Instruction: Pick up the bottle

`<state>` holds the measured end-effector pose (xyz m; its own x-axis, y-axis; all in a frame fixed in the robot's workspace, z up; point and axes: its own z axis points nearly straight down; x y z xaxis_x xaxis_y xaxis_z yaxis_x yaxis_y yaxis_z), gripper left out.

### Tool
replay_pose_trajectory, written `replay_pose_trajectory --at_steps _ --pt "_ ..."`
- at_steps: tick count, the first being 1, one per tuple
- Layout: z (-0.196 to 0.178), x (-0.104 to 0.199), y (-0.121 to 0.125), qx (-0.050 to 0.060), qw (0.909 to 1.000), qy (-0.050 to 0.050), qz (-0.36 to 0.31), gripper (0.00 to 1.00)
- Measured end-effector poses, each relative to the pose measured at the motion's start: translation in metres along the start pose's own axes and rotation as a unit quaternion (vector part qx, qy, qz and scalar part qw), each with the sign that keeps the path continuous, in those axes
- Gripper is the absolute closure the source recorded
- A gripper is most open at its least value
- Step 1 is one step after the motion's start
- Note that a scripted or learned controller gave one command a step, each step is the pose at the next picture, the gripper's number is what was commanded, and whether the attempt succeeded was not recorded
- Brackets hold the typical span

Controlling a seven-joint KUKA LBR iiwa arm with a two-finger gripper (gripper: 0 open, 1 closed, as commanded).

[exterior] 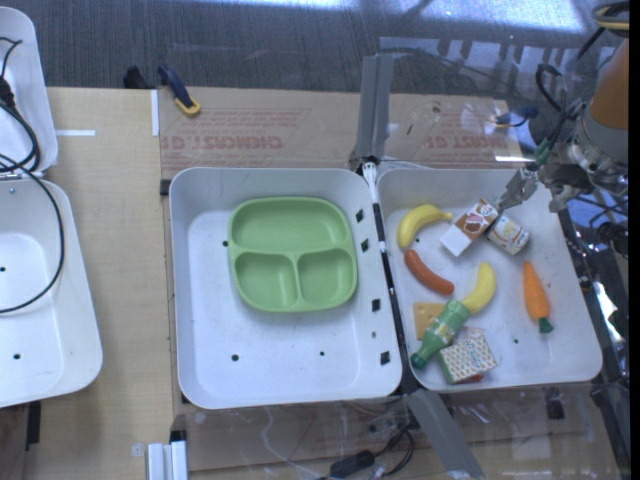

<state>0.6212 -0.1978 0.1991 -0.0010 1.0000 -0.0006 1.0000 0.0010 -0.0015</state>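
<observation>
Starting on your left, the shallow white left bin (200, 368) is just sitting there holding a pale green three-compartment plastic tray (292, 252), so nothing for you to chase on that side. Moving across the divider into the white right bin (575, 363), everything's crowding together: a yellow toy banana (422, 222) up top, a reddish sausage-shaped toy (429, 273) below it, and a second yellow banana (481, 287) lying near the middle. The thing you're after, the green plastic bottle (441, 332), is lying tilted on its side toward the bin's front left, resting on a flat orange cracker-like square (428, 317) and touching a small printed snack box (467, 356), which I'd guess is going to make a clean grab awkward. Further right, a small brown-and-white carton (471, 226) and a pale cup-shaped container (509, 235) are sitting beside an orange toy carrot (537, 295). The two-finger gripper (522, 186) is hanging over the bin's back right corner, well apart from the bottle, carrying nothing, and I honestly can't tell how wide it's spread.
</observation>
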Motion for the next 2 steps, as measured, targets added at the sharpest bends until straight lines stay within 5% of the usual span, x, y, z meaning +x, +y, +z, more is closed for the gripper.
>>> replay_pose_trajectory --at_steps 1,2 --pt "0.108 0.065 -0.065 0.000 0.9974 0.000 -0.072 0.00" --pt "0.105 0.095 -0.140 -0.004 0.9998 -0.005 -0.019 0.00"
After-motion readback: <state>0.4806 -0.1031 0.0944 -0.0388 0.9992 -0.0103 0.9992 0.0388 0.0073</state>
